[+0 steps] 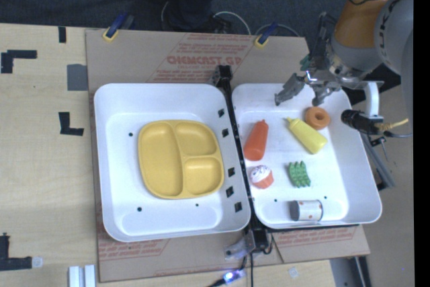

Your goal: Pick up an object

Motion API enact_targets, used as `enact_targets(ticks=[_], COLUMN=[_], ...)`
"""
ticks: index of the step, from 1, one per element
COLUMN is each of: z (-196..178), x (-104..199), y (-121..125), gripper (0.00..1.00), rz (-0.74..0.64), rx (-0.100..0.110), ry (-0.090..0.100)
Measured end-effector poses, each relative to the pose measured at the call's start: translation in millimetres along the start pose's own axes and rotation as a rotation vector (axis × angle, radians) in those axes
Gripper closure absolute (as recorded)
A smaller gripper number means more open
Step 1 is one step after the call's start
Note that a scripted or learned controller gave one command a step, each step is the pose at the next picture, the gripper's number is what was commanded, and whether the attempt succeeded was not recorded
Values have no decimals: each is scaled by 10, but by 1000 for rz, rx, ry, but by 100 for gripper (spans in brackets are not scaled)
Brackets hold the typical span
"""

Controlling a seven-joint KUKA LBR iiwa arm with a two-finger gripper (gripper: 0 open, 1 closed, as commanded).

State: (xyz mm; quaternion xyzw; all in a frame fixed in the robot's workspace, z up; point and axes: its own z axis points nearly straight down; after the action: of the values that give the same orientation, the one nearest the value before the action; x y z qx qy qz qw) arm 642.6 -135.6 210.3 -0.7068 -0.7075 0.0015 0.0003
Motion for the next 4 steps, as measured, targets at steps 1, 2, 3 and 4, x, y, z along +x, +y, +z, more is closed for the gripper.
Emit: enact_targets(ticks=[1, 2, 3, 4], z=[610, 1097, 1019, 589], x=[-11, 51, 57, 104], y=[63, -6, -23, -53], gripper=[0, 0, 100, 100], rz=[0, -2, -2, -1], rx=[2, -7, -1, -4], ry=[0, 1, 2, 2])
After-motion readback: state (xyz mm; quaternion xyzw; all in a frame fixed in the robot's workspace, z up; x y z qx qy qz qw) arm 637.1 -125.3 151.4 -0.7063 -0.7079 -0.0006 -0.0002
